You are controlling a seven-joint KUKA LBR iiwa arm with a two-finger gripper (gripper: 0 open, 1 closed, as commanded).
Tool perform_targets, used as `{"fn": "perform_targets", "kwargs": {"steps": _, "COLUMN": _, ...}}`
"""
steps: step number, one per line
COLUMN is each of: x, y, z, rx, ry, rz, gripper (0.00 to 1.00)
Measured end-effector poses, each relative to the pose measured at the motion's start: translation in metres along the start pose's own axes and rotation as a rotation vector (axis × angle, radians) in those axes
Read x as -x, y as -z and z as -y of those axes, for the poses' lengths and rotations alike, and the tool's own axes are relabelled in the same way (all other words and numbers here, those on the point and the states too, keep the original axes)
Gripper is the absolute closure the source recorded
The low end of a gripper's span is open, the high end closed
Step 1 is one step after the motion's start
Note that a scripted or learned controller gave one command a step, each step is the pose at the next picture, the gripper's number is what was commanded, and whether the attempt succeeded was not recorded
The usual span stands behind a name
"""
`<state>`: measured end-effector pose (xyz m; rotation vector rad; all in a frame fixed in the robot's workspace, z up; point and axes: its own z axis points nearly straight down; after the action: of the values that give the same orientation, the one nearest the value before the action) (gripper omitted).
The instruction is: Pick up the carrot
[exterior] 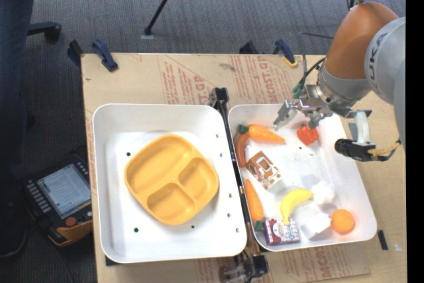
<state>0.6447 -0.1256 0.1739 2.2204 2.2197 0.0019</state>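
Observation:
A carrot [266,135] with a green top lies across the far left part of the right bin [361,189]. A second carrot [241,150] rests along that bin's left wall, and a third [254,199] lies nearer the front by the same wall. My gripper [298,116] hangs over the bin's far edge, just right of and above the first carrot's tip. Its fingers [283,114] stand open with nothing between them. A small red item [307,135] sits just below the right finger.
The right bin also holds a brown and white box [264,169], a banana [293,201], an orange [342,221], white blocks [322,193] and a purple packet [282,231]. A yellow divided plate [172,179] sits in the left bin [106,142].

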Motion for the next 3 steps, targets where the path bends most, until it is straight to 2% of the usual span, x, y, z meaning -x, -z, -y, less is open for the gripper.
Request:
{"fn": "perform_targets", "kwargs": {"steps": 1, "x": -0.031, "y": -0.087, "z": 0.002, "rx": -0.006, "ry": 0.001, "rz": -0.002, "gripper": 0.00}}
{"fn": "perform_targets", "kwargs": {"steps": 2, "x": 0.006, "y": 0.069, "z": 0.000, "rx": 0.001, "ry": 0.001, "rz": 0.000, "gripper": 0.00}}
{"fn": "perform_targets", "kwargs": {"steps": 3, "x": -0.043, "y": -0.005, "z": 0.001, "rx": -0.005, "ry": 0.002, "rz": -0.002, "gripper": 0.00}}
